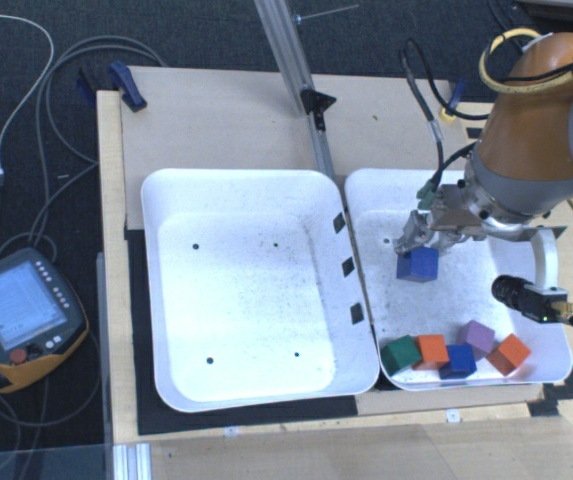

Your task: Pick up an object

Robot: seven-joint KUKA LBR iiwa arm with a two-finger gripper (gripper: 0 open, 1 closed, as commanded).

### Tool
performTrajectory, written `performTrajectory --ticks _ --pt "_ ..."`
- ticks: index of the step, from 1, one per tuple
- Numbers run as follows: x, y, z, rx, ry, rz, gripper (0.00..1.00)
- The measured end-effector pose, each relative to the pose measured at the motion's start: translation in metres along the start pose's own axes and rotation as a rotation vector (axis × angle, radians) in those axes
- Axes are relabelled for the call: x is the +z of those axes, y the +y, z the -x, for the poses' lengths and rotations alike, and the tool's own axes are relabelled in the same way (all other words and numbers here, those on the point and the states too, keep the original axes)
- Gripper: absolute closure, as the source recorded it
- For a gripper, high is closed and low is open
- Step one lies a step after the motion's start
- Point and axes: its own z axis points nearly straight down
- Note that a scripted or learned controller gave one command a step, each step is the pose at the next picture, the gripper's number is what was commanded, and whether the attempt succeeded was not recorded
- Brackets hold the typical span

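A blue cube (pixel 418 267) hangs over the middle of the right bin (pixel 386 303), looking larger than the blocks lying on the bin floor. My gripper (pixel 421 249) comes down from the grey and orange arm on the right and is shut on the cube's top, with a finger on either side. The cube's upper edge is hidden behind the fingers.
Several blocks lie along the right bin's front edge: green (pixel 400 353), orange (pixel 432 349), blue (pixel 458 360), purple (pixel 479 336) and another orange (pixel 511 353). The left bin (pixel 236 278) stands beside it. A slanted metal post (pixel 296 58) rises behind the bins.
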Motion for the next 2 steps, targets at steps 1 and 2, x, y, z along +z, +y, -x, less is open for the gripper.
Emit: performTrajectory --ticks 1,2 --pt "0.051 0.003 -0.084 -0.001 0.002 -0.015 1.00" --pt "0.038 0.005 -0.080 0.006 0.000 -0.008 1.00"
